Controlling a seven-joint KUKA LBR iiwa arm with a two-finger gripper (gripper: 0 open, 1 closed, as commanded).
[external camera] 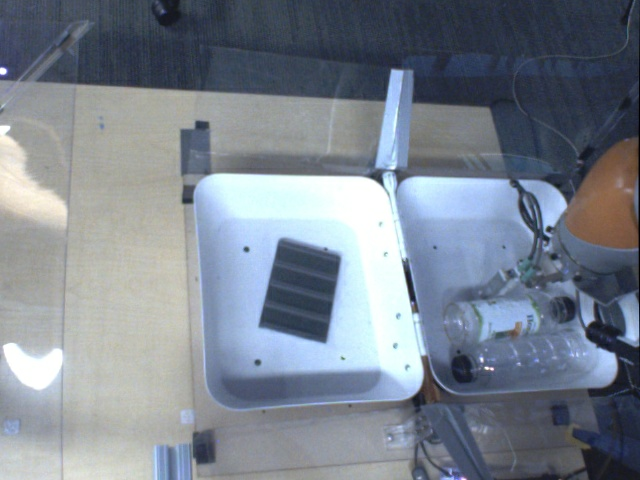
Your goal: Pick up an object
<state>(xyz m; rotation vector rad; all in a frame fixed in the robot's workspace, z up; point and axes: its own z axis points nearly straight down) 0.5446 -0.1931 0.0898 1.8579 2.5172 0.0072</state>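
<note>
Tool (527, 271) low in right bin (440, 218), frame right, nosing clear bottles (510, 333) for pickup; finger state: cannot tell. Ridged dark block (300, 290) lies in left bin (225, 268).

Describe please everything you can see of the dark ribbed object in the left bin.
The dark ribbed object is a flat, dark grey rectangular slab with four raised bands running across its top; the material cannot be told. It lies flat on the floor of the left bin, near the middle, turned a little so its long sides lean. It touches the bin floor and no wall.
</note>
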